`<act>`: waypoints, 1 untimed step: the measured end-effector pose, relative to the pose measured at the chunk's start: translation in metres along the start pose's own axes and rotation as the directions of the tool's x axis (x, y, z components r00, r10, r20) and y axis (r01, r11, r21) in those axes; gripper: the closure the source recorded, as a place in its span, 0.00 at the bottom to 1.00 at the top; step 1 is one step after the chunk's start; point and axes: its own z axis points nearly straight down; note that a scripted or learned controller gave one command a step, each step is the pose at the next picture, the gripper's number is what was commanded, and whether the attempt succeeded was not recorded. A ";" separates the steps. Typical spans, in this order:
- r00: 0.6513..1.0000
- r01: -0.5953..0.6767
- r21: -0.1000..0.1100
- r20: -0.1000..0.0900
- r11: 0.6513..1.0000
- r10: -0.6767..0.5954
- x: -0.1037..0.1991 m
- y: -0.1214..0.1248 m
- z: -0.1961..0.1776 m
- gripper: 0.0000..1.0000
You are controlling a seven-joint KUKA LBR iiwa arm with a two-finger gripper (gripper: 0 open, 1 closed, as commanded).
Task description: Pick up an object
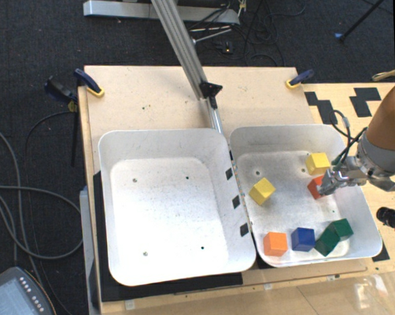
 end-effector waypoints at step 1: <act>1.000 0.004 -0.003 0.001 1.000 -0.004 -0.006 0.005 -0.062 1.00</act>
